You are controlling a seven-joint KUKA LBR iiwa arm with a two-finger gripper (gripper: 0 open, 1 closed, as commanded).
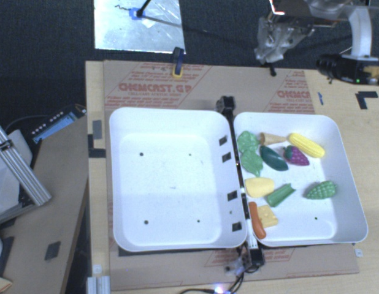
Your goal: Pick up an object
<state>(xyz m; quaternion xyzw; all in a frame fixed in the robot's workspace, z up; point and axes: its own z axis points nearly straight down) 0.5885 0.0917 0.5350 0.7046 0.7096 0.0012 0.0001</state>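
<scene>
Toy foods of coloured plastic were gathered in the right shallow white bin [346,182]; the left white bin [171,176] stood beside it. The grey two-finger gripper [270,52] was held high beyond the bins, apart from every item, its state impossible to tell. A yellow corn cob [306,145] was set just beside purple grapes [296,156], and a small orange sausage [257,220] was laid against the bin's left wall.
</scene>
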